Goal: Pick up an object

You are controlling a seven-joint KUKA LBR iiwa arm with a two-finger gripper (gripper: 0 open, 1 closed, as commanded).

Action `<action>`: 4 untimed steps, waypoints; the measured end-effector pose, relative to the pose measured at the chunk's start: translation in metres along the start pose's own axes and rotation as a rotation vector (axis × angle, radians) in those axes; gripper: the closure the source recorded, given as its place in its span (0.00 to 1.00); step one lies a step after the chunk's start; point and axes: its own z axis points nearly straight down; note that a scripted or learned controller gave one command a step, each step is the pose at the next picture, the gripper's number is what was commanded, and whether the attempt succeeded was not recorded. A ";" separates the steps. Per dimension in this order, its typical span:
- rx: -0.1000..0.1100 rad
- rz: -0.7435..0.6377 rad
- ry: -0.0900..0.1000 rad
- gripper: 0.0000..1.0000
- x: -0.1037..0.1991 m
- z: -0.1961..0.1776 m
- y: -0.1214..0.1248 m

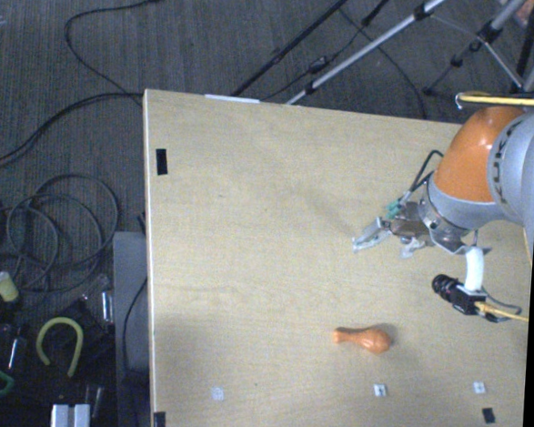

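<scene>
Smooth orange pear-shaped object (364, 339), pale wooden bench (246, 252), metal claw (388, 241)

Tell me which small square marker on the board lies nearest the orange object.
The white marker just below the orange pear-shaped object; the other white marker lies farther right.

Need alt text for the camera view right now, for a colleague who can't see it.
The arm's gripper hangs over a bare tan board, apart from a small orange pear-shaped object lying on its side nearer the camera. Nothing sits between the fingers. Cables lie on the floor left of the board.
</scene>
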 end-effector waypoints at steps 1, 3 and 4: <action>-0.002 -0.117 -0.002 0.00 -0.015 0.044 0.038; -0.002 -0.155 -0.002 1.00 0.043 0.035 0.070; -0.001 -0.155 -0.002 0.00 0.043 0.035 0.070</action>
